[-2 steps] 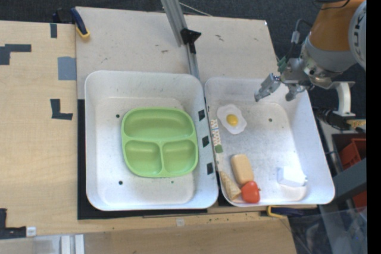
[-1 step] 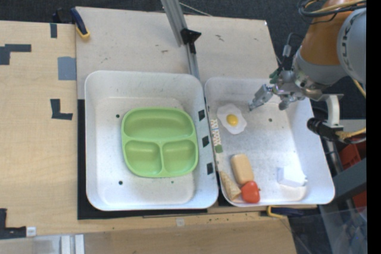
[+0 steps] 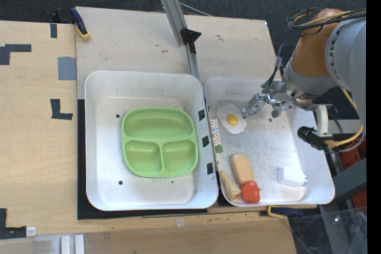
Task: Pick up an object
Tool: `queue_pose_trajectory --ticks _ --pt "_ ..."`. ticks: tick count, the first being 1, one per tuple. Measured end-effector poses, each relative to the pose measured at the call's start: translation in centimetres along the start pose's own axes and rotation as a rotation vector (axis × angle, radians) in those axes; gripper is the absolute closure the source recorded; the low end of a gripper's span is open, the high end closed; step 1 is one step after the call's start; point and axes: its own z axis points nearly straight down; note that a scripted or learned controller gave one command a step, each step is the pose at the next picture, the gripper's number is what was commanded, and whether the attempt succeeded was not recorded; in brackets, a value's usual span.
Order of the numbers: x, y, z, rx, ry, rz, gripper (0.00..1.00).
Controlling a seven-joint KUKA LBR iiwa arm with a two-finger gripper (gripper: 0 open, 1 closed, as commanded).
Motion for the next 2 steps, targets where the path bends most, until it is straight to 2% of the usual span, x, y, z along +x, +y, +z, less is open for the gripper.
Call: queue_pose_trajectory --ticks 1,2 --pt "0.0 0.1 -1.3 -0.004 -0.001 -0.002 1.0" --pt "-0.3 -0.7 -7.0 -0.011 -0.001 0.001 1.0"
